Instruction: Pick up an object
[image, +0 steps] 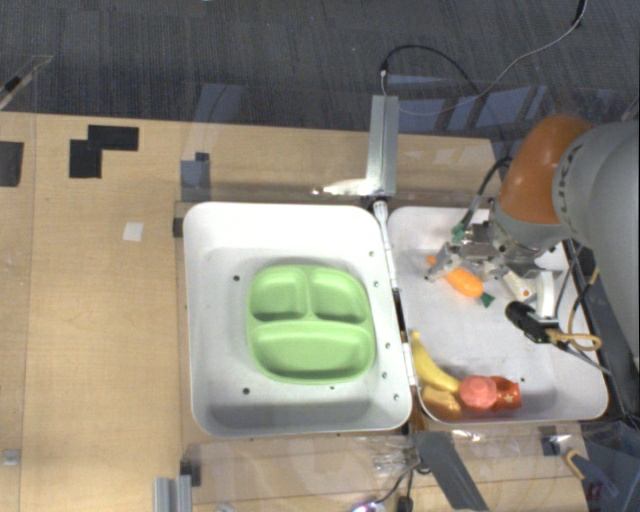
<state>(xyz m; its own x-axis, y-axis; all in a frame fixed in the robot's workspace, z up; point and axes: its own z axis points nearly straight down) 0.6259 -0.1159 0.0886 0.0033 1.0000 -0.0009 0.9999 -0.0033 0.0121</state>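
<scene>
Gripper (461, 272) low over the far end of the right bin (480, 340). Fingers stand apart, not closed on anything.

Orange piece (465, 283) lies directly under and between the fingers, tilted, with a small green end pointing toward the view's lower right. Whether the fingers touch it cannot be told. It sits on bare bin floor, well apart from the other items.

Nearer the view's bottom from the fingers, and to their left, a yellow banana (432, 368) lies along the bin's left wall. It curves down toward the near corner. Just beside its lower end is a red and pink piece (486, 392), close to the near wall; its exact kind cannot be made out. These two crowd the near-left corner and do not stand between the fingers and the orange piece.

Left of the fingers, the shared rims of the two bins run side by side as a narrow ridge. Beyond it is the left bin (200, 300), which holds a green divided plate (308, 322) with two small wells over one long well. The plate lies flat near the middle.

Farther from the fingers, toward the view's top, a grey metal post (384, 140) rises at the junction of the bins. Far left on the wooden surface (90, 350) are black angular marks (102, 148) and a small pale square (132, 232).
</scene>
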